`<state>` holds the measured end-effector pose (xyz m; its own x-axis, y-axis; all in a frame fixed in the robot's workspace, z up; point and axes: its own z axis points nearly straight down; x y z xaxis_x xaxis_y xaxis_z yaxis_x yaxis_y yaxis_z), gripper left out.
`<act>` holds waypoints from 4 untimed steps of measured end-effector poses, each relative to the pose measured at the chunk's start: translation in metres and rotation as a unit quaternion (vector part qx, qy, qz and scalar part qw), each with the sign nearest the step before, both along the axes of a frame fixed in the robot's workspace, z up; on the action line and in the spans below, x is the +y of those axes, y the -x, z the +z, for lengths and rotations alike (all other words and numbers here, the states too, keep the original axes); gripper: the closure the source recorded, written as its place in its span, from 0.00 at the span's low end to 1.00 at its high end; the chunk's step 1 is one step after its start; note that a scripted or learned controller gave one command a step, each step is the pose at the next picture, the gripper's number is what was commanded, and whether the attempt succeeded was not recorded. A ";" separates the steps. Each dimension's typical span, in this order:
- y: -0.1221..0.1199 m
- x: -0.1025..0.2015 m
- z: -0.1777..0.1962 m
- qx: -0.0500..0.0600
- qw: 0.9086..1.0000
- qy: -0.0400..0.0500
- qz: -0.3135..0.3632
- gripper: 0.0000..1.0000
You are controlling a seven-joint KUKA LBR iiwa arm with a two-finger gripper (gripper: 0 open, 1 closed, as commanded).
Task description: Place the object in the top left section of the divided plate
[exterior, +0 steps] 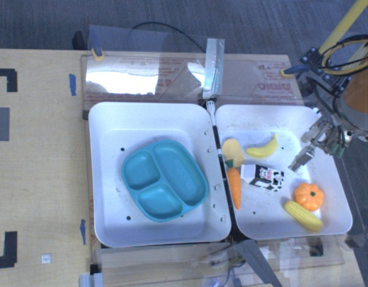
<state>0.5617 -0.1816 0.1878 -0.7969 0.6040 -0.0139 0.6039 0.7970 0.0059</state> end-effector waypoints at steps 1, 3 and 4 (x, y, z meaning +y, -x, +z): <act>0.079 0.007 -0.101 0.005 0.999 -0.002 -0.033 0.00; 0.079 0.007 -0.101 0.005 0.999 -0.002 -0.033 0.00; 0.079 0.007 -0.101 0.005 0.999 -0.002 -0.033 0.00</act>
<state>0.4831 -0.1750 0.0864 -0.7558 0.6547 -0.0041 0.6547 0.7559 0.0027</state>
